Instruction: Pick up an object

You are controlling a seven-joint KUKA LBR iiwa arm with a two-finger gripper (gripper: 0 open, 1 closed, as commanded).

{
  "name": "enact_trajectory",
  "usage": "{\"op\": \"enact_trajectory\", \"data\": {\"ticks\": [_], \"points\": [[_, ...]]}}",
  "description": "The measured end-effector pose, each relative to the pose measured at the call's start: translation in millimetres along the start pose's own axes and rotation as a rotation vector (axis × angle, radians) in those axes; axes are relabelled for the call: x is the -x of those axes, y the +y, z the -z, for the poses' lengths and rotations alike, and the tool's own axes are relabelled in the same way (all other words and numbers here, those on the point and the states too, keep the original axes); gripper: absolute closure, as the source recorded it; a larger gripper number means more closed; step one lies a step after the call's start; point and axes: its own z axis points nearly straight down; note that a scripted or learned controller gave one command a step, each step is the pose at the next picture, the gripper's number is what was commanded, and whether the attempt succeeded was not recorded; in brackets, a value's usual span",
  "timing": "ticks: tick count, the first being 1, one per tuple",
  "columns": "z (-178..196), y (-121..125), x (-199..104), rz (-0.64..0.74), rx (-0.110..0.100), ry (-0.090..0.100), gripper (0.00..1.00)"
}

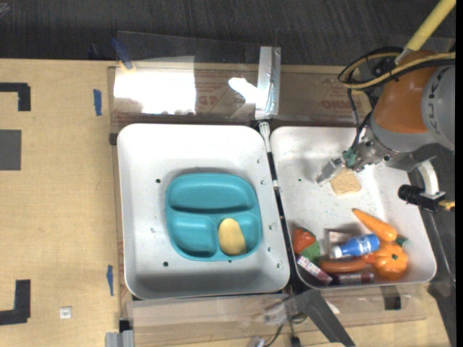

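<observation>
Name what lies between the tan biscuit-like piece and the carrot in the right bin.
Nothing: in the camera view, bare white bin floor separates the tan piece from the carrot.

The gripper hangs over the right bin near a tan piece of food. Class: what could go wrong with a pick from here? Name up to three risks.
1. The gripper sits just above the flat tan piece, which lies low on the bin floor; the jaws may slide over it.
2. The piece is near the right bin's back wall, so a misjudged descent could strike it.
3. The carrot, bottle and other items are piled together; a pick there could drag neighbours.
</observation>
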Motion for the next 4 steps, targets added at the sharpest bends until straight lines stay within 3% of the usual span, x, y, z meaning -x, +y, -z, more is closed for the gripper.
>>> {"op": "enact_trajectory", "data": {"ticks": [1,2,3,4], "points": [[-12.6,11.7,15.8,0.024,-0.006,0.005,0.0],[1.3,14.7,17.7,0.025,0.004,-0.004,1.0],[-10.8,20.5,53.3,0.117,-0.002,0.002,1.0],[-12.5,19.4,52.8,0.117,-0.006,0.003,0.0]]}}
